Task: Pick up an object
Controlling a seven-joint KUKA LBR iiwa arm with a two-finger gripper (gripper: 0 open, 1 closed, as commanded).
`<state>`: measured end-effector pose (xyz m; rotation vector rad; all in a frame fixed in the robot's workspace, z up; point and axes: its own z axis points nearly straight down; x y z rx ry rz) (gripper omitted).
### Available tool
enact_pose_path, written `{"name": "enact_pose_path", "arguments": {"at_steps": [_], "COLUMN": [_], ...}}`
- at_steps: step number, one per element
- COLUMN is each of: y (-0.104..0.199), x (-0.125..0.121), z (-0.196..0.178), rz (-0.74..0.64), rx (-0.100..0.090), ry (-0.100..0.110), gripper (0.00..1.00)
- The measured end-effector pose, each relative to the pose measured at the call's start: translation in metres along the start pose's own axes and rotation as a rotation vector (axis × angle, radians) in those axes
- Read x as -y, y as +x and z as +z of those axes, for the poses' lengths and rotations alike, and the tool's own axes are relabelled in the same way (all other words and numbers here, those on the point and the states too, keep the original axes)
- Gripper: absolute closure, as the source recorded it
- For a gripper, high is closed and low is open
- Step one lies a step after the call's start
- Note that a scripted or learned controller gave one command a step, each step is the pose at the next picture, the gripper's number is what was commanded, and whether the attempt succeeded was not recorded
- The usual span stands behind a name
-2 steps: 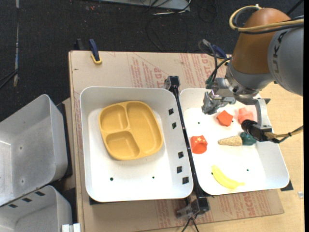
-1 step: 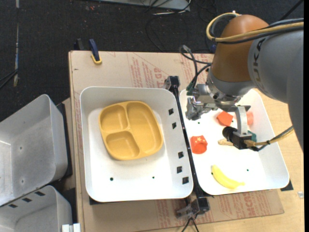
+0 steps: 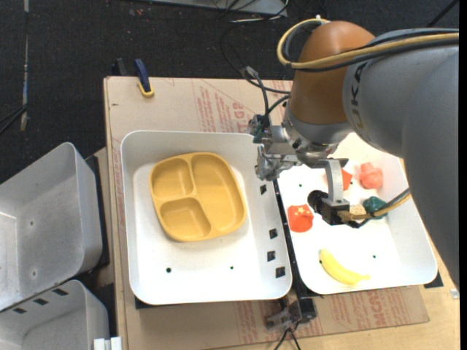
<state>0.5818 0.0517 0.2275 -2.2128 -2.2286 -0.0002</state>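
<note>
My gripper [image 3: 265, 165] hangs below the orange wrist band, over the seam between the two bins near their far ends. A red, pepper-like object [image 3: 300, 218] lies in the right bin [image 3: 408, 268] below and to the right of the gripper. A yellow banana [image 3: 343, 268] lies near that bin's front. A pinkish-red object [image 3: 371, 175] and a small teal one [image 3: 373, 204] lie further right, partly behind the arm. Nothing can be seen held at the gripper.
A yellow divided plate [image 3: 197, 195] fills the middle of the left bin [image 3: 146, 268]. The grey arm covers the right bin's far right corner. Another white tub [image 3: 44, 217] stands off the bench at the left.
</note>
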Motion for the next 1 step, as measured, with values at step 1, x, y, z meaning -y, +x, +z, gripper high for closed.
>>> {"name": "enact_pose_path", "arguments": {"at_steps": [1], "y": [0.0472], "x": [0.0112], "z": [0.0051], "rz": [0.0], "rx": [0.0], "ry": [0.002], "gripper": [1.0]}}
